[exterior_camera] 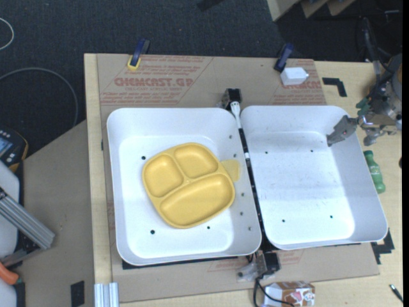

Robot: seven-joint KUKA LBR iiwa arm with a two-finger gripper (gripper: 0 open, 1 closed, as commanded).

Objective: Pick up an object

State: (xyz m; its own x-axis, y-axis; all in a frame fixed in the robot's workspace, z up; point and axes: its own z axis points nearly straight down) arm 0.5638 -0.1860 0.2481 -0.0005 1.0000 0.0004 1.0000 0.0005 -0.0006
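The claw [365, 128] is at the far right edge of the worktop [96, 171], above the far right corner of the right bin [307, 178]. One grey finger [339, 131] points left and down over the rim of this bin, and a second part of the claw is seen to the right of it, near a green object [374, 170] that lies on the worktop just outside the right wall of the bin. The fingers look spread apart and nothing is seen between them; the claw holds nothing, and I cannot tell whether the finger touches the bin. The task's thing, a yellow divided plate [188, 184] with three compartments, lies in the middle of the left bin [124, 139], a little tilted, with its big compartment toward the near right corner. A small yellow piece [231, 169] lies just beside the right edge of the plate, close to the wall between the two bins. The worktop is covered with brown board, and red letters printed along its far edge read "CHEMCAST GP" [153, 81], partly faded; similar red print near the far right [300, 89] is too faint to read. Two blue clamps [137, 54] hold the far edge of the board, and a small white block [294, 76] lies beside the right clamp.
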